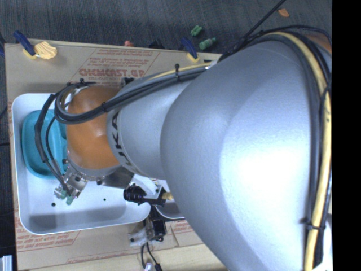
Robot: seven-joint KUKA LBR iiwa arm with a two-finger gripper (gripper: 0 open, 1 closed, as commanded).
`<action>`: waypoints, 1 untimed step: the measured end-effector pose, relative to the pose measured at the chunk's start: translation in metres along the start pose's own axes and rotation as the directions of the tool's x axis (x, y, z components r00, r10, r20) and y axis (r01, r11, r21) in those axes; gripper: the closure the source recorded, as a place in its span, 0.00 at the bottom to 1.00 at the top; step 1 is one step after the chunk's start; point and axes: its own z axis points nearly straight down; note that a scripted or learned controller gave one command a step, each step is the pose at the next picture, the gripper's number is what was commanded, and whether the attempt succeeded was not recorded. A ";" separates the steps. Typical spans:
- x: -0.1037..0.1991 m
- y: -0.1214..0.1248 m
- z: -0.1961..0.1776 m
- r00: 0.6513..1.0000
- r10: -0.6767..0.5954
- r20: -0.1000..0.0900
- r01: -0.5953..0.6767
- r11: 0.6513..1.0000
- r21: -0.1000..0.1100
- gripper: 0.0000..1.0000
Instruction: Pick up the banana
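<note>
My gripper [66,194] hangs low over the white floor of the left bin [90,214], in its front half. The orange band [90,134] above the wrist and the wide grey arm [237,151] hide the back of this bin and nearly all of the right bin. A blue, bowl-like object [35,145] lies against the left wall of the left bin, just left of the gripper and partly behind black cables. I see nothing between the gripper's tips.
The bins rest on a cardboard sheet [113,61] held by blue clamps [23,41] at its back corners. A yellow piece [46,51] sits by the back-left clamp. Green bits [203,38] lie on the dark floor behind. A black connector [135,194] juts out beside the wrist.
</note>
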 end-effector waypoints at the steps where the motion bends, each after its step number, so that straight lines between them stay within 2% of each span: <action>1: 0.000 0.000 -0.010 1.000 -0.003 0.000 0.003 1.000 0.000 1.00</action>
